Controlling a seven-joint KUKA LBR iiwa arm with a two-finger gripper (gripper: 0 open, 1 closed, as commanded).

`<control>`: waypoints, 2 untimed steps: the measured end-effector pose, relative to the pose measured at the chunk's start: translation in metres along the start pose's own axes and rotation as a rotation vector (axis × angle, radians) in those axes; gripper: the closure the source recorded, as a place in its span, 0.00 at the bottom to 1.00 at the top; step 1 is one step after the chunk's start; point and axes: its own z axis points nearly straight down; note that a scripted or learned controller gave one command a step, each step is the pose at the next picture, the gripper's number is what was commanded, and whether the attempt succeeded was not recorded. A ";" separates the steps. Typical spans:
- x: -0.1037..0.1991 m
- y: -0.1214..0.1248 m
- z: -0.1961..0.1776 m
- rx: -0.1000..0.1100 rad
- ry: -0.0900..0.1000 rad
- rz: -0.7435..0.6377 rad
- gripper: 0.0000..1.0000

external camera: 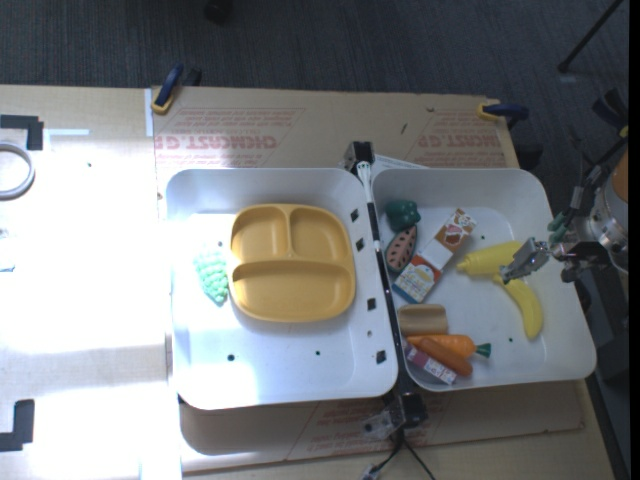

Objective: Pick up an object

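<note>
- The gripper [524,261] hangs over the right bin [560,358], directly above the toy banana [512,276]; whether its fingers are released or clenched, I cannot tell.
- The banana likely handles light, stiff and slick; its curved middle looks the surest hold.

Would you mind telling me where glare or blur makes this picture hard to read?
In the camera view, strong light washes out the bench at the left and the left bin beside it, so the pale green toy looks faded. The right bin is evenly lit. The gripper over the banana is small and slightly blurred.
</note>
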 end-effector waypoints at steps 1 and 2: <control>0.007 -0.001 0.168 0.002 0.001 0.059 0.00; 0.007 0.000 0.158 0.000 0.002 0.062 1.00</control>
